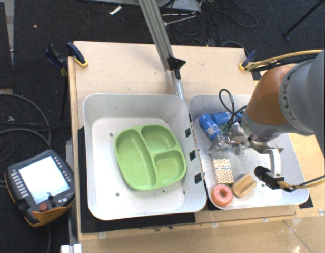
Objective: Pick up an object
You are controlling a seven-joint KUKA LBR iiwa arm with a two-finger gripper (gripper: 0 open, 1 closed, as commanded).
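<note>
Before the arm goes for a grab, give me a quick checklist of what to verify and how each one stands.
1. Gripper over the right bin: ok.
2. Something held between the fingers: cannot tell.
3. Blue object right beside the gripper, partly hidden by it: ok.
4. Donut, tan block and wafer apart from the gripper: ok.
5. Green tray lies alone in the left bin: ok.

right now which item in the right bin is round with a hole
The pink donut, at the bin's near edge; the wafer above it is square and the tan block beside it is oblong.
</note>
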